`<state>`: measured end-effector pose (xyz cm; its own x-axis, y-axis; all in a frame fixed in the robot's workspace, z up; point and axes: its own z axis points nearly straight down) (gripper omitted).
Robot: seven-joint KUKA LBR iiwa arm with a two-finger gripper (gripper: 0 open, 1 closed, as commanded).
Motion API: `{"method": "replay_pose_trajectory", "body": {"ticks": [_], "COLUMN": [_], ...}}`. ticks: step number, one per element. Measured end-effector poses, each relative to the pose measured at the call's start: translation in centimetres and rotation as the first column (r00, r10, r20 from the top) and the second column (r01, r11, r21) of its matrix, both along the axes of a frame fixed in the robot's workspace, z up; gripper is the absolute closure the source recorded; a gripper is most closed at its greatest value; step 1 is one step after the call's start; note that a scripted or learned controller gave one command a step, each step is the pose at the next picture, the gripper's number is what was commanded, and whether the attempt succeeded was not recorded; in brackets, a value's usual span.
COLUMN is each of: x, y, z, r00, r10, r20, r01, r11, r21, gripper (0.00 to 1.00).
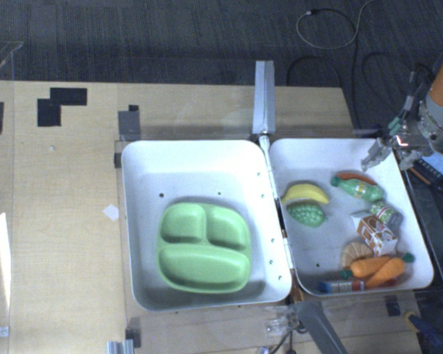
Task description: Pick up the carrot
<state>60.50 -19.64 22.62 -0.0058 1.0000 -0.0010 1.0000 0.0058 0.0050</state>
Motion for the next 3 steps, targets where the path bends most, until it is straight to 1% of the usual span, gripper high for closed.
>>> {"method": "replay_pose_trajectory", "body": {"ticks": [1,2,3], "x": [-11.7,-9.8,-11.2], "y": [4.2,4.2,10.1], "z": [-8.1,-11.7,-13.6], "r00": [0.986,0.851,0.923], "r10": [0.167,0.524,0.384], "r20": [0.001,0.044,0.013], "r01": [-0.167,-0.522,-0.383], "r11": [0.986,0.852,0.924], "r21": [-0.001,-0.049,-0.009], "gripper": [0.0,0.0,0.0]}}
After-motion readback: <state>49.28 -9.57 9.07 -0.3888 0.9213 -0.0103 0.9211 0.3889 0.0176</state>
